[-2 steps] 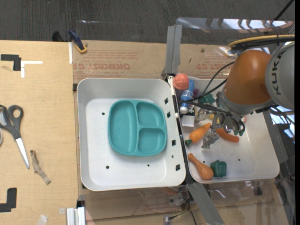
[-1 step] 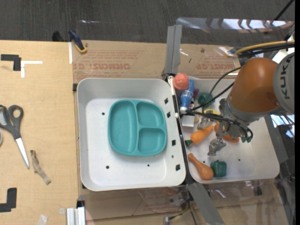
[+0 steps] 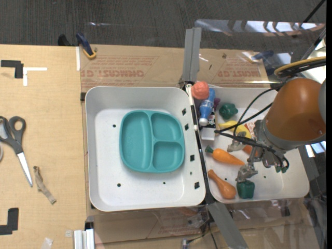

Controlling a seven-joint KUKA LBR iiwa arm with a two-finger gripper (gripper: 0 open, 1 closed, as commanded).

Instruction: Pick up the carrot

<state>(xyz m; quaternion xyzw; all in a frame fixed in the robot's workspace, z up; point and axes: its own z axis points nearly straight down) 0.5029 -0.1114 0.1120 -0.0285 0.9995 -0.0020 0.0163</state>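
Note:
The carrot [image 3: 228, 157], orange with a small green stub at its left end, lies on its side in the middle of the right bin [image 3: 290, 191]. My gripper [image 3: 247, 169] hangs just right of the carrot's thick end and slightly nearer the bin's front, low over the floor of the bin. Nothing is visibly held in it. The arm's orange band [image 3: 298, 110] looms over the right part of the bin and hides what lies beneath.
An orange gourd-shaped toy [image 3: 222, 185] and a green pepper [image 3: 246, 190] lie near the right bin's front wall. A pink ball [image 3: 201, 91], blue bottle [image 3: 206, 110], green toy [image 3: 227, 109] and yellow piece [image 3: 231, 124] crowd its back left. A teal divided plate [image 3: 153, 140] sits in the left bin [image 3: 98, 154].

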